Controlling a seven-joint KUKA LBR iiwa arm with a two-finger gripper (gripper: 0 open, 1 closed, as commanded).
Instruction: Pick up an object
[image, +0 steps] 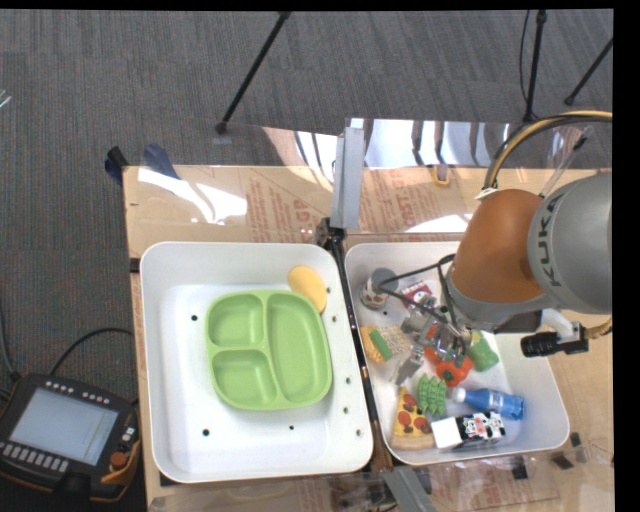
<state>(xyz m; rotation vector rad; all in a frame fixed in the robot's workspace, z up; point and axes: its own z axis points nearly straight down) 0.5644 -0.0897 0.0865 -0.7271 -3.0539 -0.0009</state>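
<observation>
Glossy green three-compartment plate (269, 351)

arm (560, 250) cut off at right edge, tool (440, 340) fingers indistinct amid clutter, right bin (555, 415) partly hidden

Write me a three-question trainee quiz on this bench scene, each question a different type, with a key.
1. True or false: the green divided plate lies in the right bin.
2. Multiple choice: which item rests against the plate's upper right corner? A) a yellow lemon-shaped toy B) a blue bottle C) a pizza slice
3. Fill in: the gripper is down among the toys in the ____ bin.

Key
1. False; it lies in the left bin.
2. A. The blue bottle and pizza slice are in the right bin.
3. Right.
</observation>
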